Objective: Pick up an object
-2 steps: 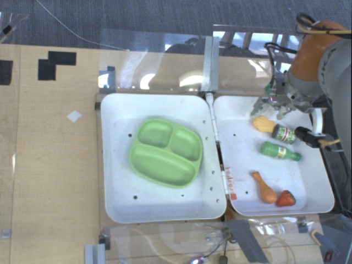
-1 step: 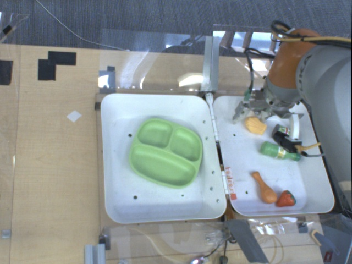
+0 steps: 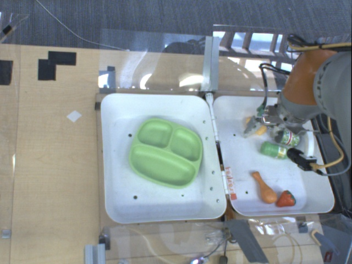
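My gripper is low over the back of the right bin, near its middle, with the fingers spread open. A small yellow object lies right at the fingers' right side; I cannot tell whether it touches them. A green bottle lies on its side just to the front right of the gripper. Further to the front rest an orange gourd-shaped toy and a red strawberry-like piece.
The left bin holds a light green divided plate at its middle. A metal divider post rises at the back between the bins. Black cables hang along the right bin's right side.
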`<state>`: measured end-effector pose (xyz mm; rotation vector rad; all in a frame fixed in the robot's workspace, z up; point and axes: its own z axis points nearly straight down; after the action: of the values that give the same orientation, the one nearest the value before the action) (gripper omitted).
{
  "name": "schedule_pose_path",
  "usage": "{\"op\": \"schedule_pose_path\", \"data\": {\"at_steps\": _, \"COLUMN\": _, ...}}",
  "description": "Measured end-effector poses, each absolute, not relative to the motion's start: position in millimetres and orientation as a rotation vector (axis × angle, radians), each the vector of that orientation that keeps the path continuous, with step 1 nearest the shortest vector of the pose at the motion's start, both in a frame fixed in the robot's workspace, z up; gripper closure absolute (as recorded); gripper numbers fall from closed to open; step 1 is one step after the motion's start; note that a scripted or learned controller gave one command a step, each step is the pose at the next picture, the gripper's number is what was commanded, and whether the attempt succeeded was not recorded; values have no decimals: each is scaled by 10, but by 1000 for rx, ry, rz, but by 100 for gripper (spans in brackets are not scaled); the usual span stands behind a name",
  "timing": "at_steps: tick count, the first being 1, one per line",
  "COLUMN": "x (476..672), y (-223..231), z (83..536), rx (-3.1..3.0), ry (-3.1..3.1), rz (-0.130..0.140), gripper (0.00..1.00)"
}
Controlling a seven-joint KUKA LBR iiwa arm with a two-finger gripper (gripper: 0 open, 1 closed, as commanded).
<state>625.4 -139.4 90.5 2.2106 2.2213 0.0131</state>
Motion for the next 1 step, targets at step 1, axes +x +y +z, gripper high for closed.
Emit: {"op": "schedule_pose_path", "data": {"at_steps": 1, "x": 6670, "y": -1608, "z": 885, "rx": 2207, "ry": 2225, "rz": 8, "gripper": 0}}
